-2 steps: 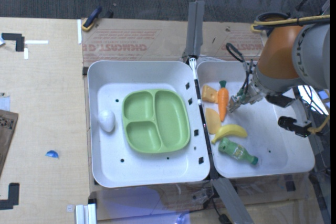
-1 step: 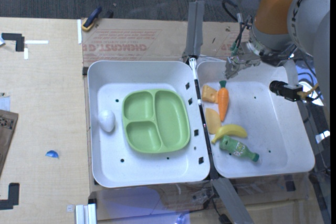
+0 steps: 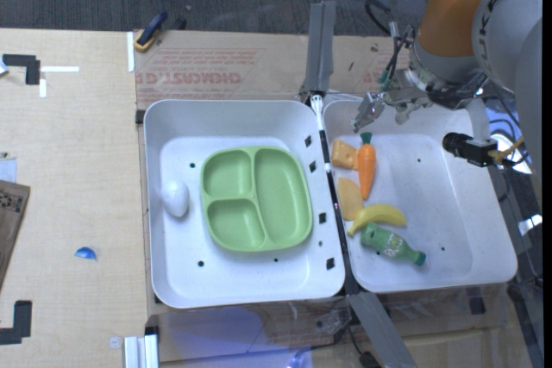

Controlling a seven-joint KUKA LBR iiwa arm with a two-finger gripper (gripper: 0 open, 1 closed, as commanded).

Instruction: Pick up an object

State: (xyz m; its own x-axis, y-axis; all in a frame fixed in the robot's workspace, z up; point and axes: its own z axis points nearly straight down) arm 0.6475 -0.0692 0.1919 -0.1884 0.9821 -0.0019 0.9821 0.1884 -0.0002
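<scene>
Camera view puts the hand [image 3: 373, 109] above the far left corner of the right bin [image 3: 448, 211]; whether it is spread or pressed together I cannot tell. Just below it lies the carrot [image 3: 366, 168], the likely pick, beside a pale wedge [image 3: 344, 154], with a banana [image 3: 377, 217] and a green bottle [image 3: 392, 245] nearer the camera. It looks like light, stiff, smooth plastic, apt to roll, so gripping across its thick upper part seems safest
</scene>
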